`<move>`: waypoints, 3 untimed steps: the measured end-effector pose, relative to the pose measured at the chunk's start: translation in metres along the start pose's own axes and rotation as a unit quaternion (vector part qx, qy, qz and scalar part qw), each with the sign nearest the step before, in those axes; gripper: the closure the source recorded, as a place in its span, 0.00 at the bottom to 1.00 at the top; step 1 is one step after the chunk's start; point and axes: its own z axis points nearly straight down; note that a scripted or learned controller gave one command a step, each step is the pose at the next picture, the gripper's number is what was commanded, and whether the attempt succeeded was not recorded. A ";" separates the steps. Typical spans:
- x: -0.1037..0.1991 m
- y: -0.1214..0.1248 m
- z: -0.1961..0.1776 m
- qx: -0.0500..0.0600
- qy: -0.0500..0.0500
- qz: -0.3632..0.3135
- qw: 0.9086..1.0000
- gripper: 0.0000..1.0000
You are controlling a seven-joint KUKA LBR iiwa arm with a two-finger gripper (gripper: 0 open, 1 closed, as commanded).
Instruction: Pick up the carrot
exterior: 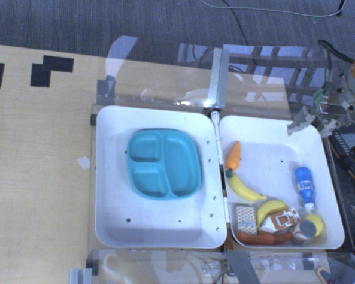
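The orange carrot (233,155) lies in the right bin (273,138), near its left wall and towards the back, with its green end pointing to the front. My gripper (314,120) hovers over the back right corner of that bin, well to the right of the carrot and apart from it. Nothing is seen held in it.
A yellow banana (245,187) lies just in front of the carrot. A blue bottle (304,185) sits at the right side. Several items crowd the front: a second banana (270,208), a small box (245,219), a sausage (257,238), a can (307,230). The left bin (110,218) holds a blue divided plate (164,163).
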 end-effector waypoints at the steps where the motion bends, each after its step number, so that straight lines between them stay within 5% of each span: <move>1: 0.072 0.000 0.119 0.001 0.001 0.067 0.998 0.00; 2: 0.070 0.012 0.190 -0.002 0.001 0.126 0.992 0.00; 3: 0.002 -0.032 0.189 -0.003 -0.001 0.093 0.996 0.00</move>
